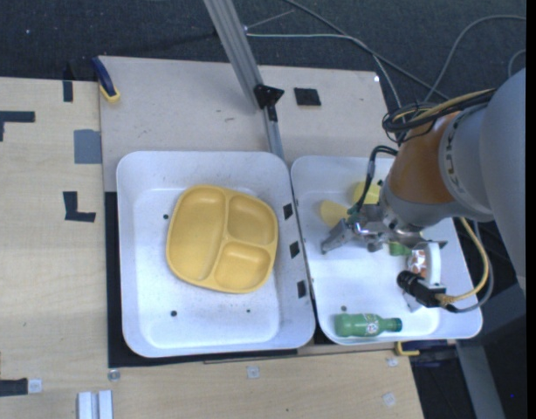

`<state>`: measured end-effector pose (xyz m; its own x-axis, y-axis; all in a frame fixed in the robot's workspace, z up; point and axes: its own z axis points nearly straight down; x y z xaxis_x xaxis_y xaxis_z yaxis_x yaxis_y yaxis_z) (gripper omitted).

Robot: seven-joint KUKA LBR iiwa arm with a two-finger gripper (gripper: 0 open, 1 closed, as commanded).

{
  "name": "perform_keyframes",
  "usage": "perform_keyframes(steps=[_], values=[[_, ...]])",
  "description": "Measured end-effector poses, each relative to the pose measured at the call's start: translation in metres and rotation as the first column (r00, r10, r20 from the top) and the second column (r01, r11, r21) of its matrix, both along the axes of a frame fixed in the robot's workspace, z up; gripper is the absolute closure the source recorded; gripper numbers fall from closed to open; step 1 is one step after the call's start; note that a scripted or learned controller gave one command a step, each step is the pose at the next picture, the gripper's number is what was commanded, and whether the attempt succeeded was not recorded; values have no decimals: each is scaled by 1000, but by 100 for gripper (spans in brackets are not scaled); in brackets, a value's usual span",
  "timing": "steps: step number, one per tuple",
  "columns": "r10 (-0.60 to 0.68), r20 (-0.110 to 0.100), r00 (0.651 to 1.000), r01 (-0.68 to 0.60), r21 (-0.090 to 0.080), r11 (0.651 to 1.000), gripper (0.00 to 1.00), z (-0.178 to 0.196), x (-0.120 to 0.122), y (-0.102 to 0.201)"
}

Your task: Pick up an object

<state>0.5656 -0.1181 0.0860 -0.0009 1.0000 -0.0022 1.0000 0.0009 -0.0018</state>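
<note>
Claw (338, 236) hangs with fingers spread, holding nothing, low in the right bin (338, 299) beside a yellow piece (333, 209), a green bottle (367, 325) near the front rim, a yellow plate (223, 237) in the left bin (137, 260).

Single fixed overhead camera, looking down at a slant on the tabletop (207, 103); both white bins (133, 234) in frame; arm (460, 164) entering from right.

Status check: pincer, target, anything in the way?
Pincer low in right bin, nothing seen held. Yellow piece beside it. Green bottle lying near front wall.
</note>
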Motion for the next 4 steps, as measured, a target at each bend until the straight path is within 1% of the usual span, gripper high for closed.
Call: perform_keyframes(steps=[1, 2, 3, 4], values=[[1, 4, 1000, -1, -1, 1000, 100, 13, 1, 0], [0, 2, 1000, 0, 2, 1000, 100, 57, -2, 5], [0, 5, 1000, 0, 2, 1000, 100, 114, -10, 4], [0, 3, 1000, 0, 2, 1000, 100, 138, -10, 4]])
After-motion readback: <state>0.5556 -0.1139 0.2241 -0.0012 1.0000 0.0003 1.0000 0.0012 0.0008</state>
